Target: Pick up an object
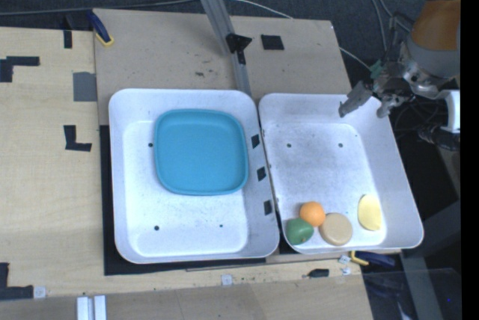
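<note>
In the right bin [314, 161], near its front edge, lie an orange ball [312, 213], a green ball [299, 231], a tan round piece [337, 229] and a yellow lemon-like piece [369, 212]. My gripper [368, 102] hangs over the bin's far right rim, well behind those objects. Its two dark fingers are spread apart with nothing between them. The left bin [127, 184] holds a blue square plate [200, 151].
A grey metal pole [217, 4] slants across the bench behind the bins. Cables run over the dark floor at the back right. Black tape marks dot the wooden bench on the left.
</note>
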`<state>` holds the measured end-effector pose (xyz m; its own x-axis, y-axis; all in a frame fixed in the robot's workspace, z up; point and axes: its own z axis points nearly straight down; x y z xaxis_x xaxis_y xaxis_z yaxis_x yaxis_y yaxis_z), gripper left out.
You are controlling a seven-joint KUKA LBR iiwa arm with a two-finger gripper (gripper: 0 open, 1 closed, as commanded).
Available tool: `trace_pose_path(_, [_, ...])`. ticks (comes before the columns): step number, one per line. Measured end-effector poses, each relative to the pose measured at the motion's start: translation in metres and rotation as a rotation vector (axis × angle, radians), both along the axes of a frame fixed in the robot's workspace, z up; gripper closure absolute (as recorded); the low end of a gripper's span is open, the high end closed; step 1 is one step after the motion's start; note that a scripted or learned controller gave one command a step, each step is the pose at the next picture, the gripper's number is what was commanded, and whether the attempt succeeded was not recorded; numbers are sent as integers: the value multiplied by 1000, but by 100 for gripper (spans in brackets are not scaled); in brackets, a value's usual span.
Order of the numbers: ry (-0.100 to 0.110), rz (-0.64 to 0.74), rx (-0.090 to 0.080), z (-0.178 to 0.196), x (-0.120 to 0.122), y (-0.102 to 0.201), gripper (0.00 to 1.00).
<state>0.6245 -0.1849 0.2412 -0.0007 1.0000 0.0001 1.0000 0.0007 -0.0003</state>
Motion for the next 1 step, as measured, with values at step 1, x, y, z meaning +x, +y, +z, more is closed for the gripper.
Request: trace_pose_path(1, [2, 0, 0, -44, -5, -4, 0])
